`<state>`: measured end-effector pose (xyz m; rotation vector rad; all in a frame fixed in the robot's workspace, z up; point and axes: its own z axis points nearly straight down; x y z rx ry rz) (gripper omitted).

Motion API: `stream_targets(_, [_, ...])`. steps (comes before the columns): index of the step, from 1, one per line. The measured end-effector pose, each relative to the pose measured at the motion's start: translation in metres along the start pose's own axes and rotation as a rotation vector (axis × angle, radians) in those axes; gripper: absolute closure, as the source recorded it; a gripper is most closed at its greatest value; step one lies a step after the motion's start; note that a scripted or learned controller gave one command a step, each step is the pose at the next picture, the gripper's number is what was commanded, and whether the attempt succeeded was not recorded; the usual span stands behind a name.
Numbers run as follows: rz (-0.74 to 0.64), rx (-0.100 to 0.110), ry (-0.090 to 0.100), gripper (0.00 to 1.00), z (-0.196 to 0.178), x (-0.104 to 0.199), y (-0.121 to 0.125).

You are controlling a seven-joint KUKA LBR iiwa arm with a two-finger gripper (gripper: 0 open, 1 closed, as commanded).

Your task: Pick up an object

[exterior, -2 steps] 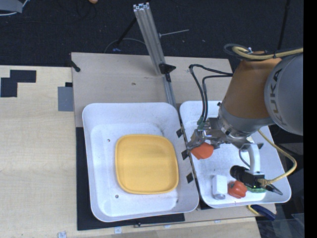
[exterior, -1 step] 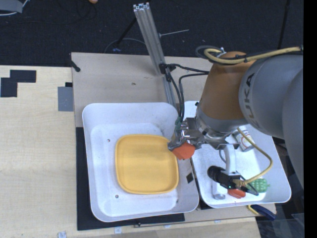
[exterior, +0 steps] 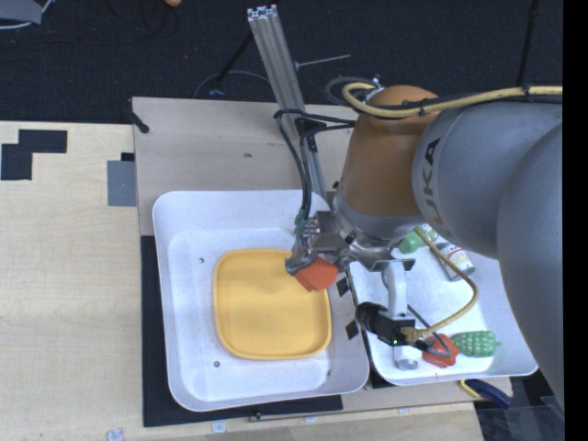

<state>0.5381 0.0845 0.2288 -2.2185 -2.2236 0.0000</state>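
— Sitting at the upper right edge of the yellow plate (exterior: 271, 303), that small orange-red object (exterior: 319, 275) — is it in the gripper (exterior: 310, 263)?

— It looks so. The block shows just under the gripper's metal tip, touching it, with the fingers seemingly closed about its top; their ends are partly hidden, so the hold is not fully plain.

— And where is all this?

— In the left bin (exterior: 184, 246), close to its right wall. The plate lies flat in the middle of that bin, and the block overlaps the plate's corner.

— What lies beyond?

— The grey arm (exterior: 487, 182) with its orange band (exterior: 386, 154) comes in from the right, above the right bin (exterior: 496, 361). That bin holds a green knobbly toy (exterior: 475, 343) beside a red piece (exterior: 441, 350), and a small bottle (exterior: 447, 254) further up. A yellow cable (exterior: 459, 99) runs along the arm, and a metal rail (exterior: 276, 53) slants behind the bins
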Motion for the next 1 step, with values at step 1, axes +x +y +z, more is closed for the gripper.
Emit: stream_targets(1, [0.001, 0.001, -0.001, 0.00, 0.0003, -0.0008, -0.0001])
